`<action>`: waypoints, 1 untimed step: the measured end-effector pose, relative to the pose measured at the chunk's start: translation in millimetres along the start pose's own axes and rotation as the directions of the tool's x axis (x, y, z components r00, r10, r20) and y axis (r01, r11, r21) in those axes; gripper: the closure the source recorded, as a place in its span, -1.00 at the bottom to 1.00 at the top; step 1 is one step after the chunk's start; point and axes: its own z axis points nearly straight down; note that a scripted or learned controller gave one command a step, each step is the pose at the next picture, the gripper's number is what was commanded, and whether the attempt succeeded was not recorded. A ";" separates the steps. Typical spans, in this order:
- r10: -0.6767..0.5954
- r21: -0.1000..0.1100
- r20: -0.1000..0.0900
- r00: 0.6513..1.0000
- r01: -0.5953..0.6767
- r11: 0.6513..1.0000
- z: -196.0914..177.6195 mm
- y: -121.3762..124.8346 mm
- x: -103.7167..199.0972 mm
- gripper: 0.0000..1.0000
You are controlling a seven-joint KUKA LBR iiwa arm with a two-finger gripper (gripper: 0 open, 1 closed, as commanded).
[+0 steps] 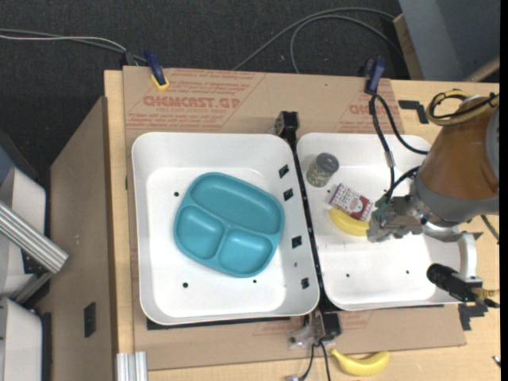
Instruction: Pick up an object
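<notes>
In the right bin (373, 288) lie a yellow banana (347, 223), a small red and white packet (350, 201) just above it, and a grey-lidded jar (322, 169) near the bin's far left corner. My gripper (383, 227) reaches in from the right and sits low, right at the banana's right end. The arm's orange band and grey wrist cover the bin's right side. Nothing shows between the fingers from this angle.
The left bin (151, 213) holds a teal divided plate (228, 224). A black divider with clips (298, 213) runs between the bins. A second banana (363, 363) lies on the bench below the right bin. Cables cross the far edge.
</notes>
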 end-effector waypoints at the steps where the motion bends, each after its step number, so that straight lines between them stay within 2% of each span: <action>1: -0.001 -0.002 0.000 1.000 0.001 1.000 -63.5 0.4 4.3 1.00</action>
